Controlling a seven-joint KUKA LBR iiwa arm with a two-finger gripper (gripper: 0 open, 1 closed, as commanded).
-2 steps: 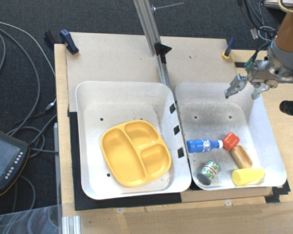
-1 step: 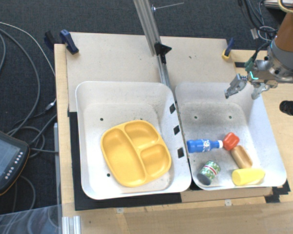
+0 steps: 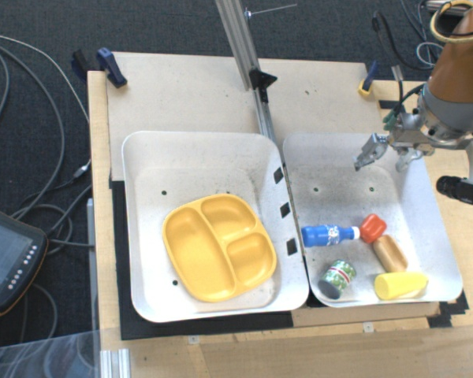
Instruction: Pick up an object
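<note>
Camera view gives you two white bins side by side: the left bin [image 3: 142,164] holds a yellow divided plate [image 3: 219,246]. Your arm [image 3: 457,69] is cut off at the upper right edge. Its gripper [image 3: 388,155] hangs over the upper part of the right bin [image 3: 331,164], fingers apart with nothing between them. Along that bin's lower edge you see a yellow block [image 3: 400,285], a brown cylinder [image 3: 389,252], a blue-and-white bottle [image 3: 329,234], a green-labelled can [image 3: 337,278] and a red piece [image 3: 372,227], too small to identify.
</note>
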